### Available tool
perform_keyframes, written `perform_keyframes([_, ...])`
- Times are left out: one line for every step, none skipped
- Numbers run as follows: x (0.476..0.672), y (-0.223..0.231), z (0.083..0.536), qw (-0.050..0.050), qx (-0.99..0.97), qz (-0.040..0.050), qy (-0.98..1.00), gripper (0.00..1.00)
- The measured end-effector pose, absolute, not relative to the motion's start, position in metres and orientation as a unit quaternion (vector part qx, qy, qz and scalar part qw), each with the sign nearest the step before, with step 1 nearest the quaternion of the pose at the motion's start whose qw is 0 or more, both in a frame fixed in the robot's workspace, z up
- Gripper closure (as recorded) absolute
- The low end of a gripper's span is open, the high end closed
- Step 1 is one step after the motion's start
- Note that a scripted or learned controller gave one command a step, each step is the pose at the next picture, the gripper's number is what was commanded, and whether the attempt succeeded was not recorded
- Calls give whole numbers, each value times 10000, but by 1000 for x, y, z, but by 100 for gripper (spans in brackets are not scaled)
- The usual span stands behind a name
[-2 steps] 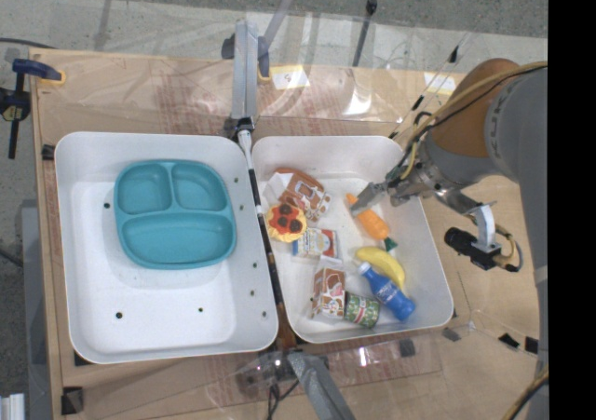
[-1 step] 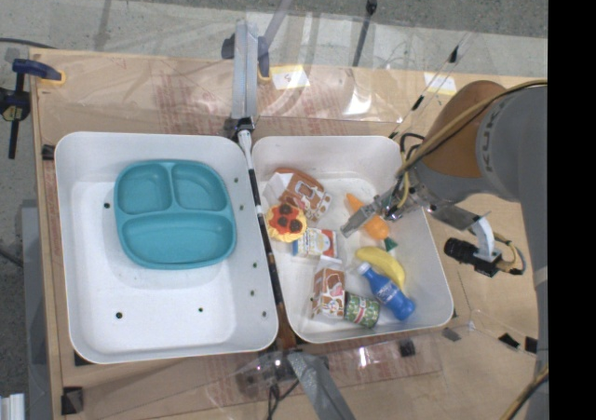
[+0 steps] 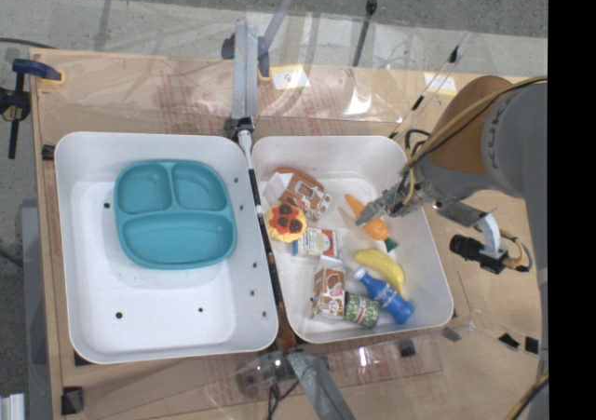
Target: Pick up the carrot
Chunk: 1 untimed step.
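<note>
Two white bins side by side on bench [image 3: 140, 101]. Near edge of right bin [image 3: 430, 250]: green can [image 3: 364, 311] on its side, touching blue bottle [image 3: 387, 300]; small carton [image 3: 328, 291] just left of can. Yellow banana [image 3: 384, 266] just above bottle. Mid-bin: another small carton [image 3: 318, 242], round yellow-and-red toy [image 3: 286, 221] against left wall, brown-and-white packet [image 3: 303, 194] behind it. Carrot [image 3: 363, 216] right of centre in right bin, lying flat, pointed end toward far left, thick end toward right wall with a bit of green beside it. Gripper [image 3: 382, 208] low over carrot, tips right at its middle; contact unclear, fingers too small and cluttered to read, so cannot tell grip state. Grey arm [image 3: 507, 143] with orange band coming in from right, above bin's right wall. Left bin [image 3: 84, 297]: teal three-compartment plate [image 3: 175, 213] in far half, well apart from carrot. Far side: metal post [image 3: 244, 74] at seam between bins.
</note>
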State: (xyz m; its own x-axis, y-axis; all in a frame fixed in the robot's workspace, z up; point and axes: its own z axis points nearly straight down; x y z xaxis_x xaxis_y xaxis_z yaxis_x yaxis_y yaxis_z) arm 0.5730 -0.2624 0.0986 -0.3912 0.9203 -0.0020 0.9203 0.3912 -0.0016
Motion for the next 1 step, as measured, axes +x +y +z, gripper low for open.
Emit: perform_keyframes([562,-254,217,14,6490,-7,7608,100])
